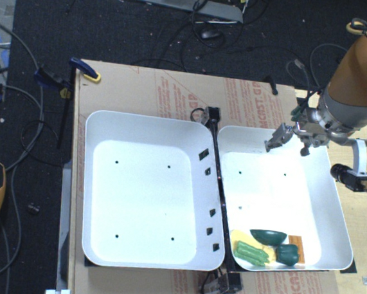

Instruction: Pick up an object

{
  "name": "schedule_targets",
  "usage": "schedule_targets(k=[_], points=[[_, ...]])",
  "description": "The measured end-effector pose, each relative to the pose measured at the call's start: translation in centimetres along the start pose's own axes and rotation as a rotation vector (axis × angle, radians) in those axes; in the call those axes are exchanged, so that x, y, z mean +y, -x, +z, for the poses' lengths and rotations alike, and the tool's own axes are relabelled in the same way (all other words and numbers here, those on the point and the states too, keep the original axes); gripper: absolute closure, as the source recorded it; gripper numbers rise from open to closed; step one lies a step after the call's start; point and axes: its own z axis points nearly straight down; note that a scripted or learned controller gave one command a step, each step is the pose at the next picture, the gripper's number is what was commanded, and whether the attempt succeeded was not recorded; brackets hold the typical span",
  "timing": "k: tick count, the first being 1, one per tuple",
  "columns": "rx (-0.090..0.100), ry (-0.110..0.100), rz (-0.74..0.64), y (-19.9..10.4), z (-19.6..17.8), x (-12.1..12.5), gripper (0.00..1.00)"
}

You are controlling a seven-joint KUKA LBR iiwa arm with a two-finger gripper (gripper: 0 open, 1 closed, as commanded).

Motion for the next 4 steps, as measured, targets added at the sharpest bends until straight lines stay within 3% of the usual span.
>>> schedule_targets(k=[1,2,3,4], points=[[0.002,-0.008,0.001,-0.8,13.3,-4.0,0.0],[-0.002,0.013,0.0,-1.6,-1.4,-11.6,0.0],[0.001,-0.007,0.001,0.9,13.2,-7.6,0.0],[0.0,0.013,-0.004,-5.3,-1.6,-13.1,0.0]])
